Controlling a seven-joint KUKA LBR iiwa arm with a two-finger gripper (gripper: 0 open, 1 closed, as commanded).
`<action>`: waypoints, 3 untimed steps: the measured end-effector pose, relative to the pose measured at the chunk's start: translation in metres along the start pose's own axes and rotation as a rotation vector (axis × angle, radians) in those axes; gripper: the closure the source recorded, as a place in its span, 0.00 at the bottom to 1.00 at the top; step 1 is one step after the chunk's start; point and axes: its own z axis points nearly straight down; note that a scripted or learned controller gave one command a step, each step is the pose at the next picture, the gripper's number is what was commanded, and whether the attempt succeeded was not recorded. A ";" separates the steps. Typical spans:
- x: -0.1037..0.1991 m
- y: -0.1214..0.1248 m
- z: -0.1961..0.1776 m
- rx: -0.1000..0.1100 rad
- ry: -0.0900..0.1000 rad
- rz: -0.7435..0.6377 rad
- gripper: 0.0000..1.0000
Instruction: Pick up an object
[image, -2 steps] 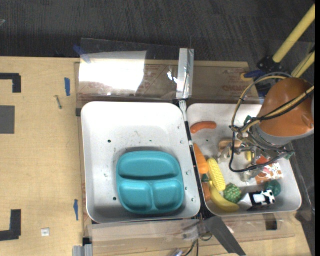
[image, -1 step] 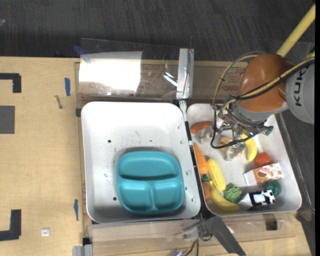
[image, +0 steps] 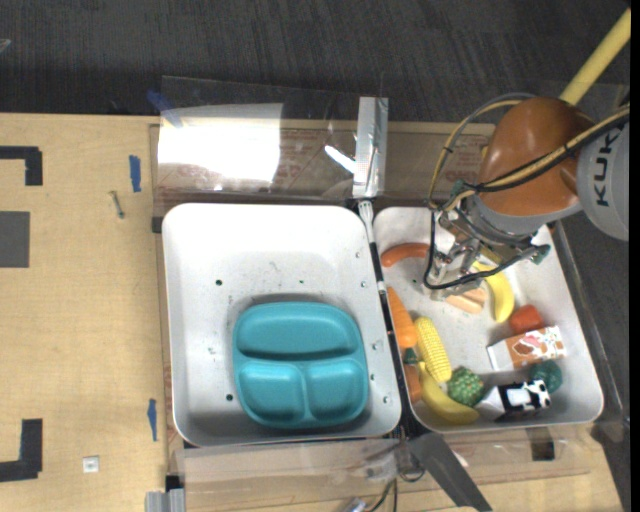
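Note:
My gripper (image: 458, 266) hangs low over the back of the right bin (image: 585, 372), under the orange band of the arm (image: 530, 150). Just below it lies a pale pink piece (image: 466, 301), with a small yellow banana (image: 499, 298) to its right. A curved orange sausage (image: 404, 253) lies to its left by the bin's wall. Further forward are a corn cob (image: 433, 345), a carrot (image: 402, 318), a broccoli floret (image: 465, 385), a juice carton (image: 528, 348) and a black-and-white toy (image: 524, 397). I see nothing held in the gripper.
The left bin (image: 200, 250) holds a teal divided plate (image: 298, 362) towards its front. A clear plastic sheet (image: 250, 150) and a metal bracket (image: 369, 145) stand behind the bins. Cables loop around the wrist. Brown bench surface lies to the left.

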 end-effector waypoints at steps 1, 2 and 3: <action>-0.053 -0.008 -0.112 -0.001 0.007 0.028 1.00; -0.068 0.006 -0.174 -0.008 0.010 -0.119 1.00; -0.095 0.029 -0.189 -0.011 0.011 -0.151 1.00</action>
